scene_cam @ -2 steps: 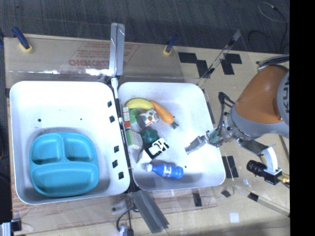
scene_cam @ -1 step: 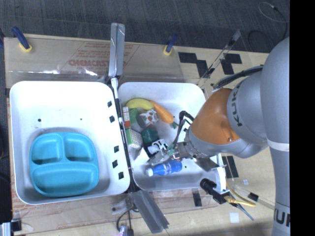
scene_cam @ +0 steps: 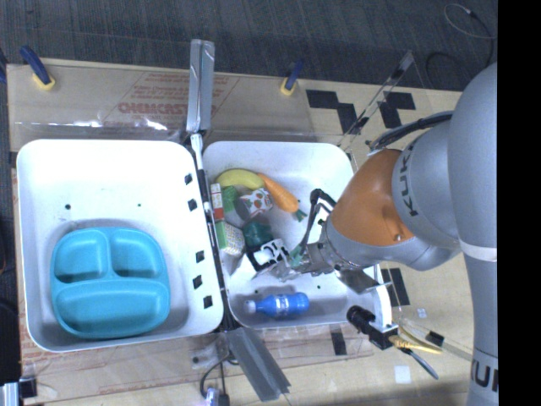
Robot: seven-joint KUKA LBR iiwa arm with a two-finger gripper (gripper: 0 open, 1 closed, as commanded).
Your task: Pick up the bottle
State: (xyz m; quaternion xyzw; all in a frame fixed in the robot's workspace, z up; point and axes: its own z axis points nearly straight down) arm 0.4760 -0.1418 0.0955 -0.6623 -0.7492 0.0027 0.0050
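Hovering at twelve o'clock of the blue-capped clear plastic bottle (scene_cam: 280, 304), the claw (scene_cam: 286, 259), grip state unclear, must next descend toward six o'clock

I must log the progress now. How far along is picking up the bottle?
Done: the arm has reached over the right bin. In hand: the gripper sits low, just above the blue bottle. Left: the grasp and lift; the bottle lies flat on the bin floor, apart from the gripper.
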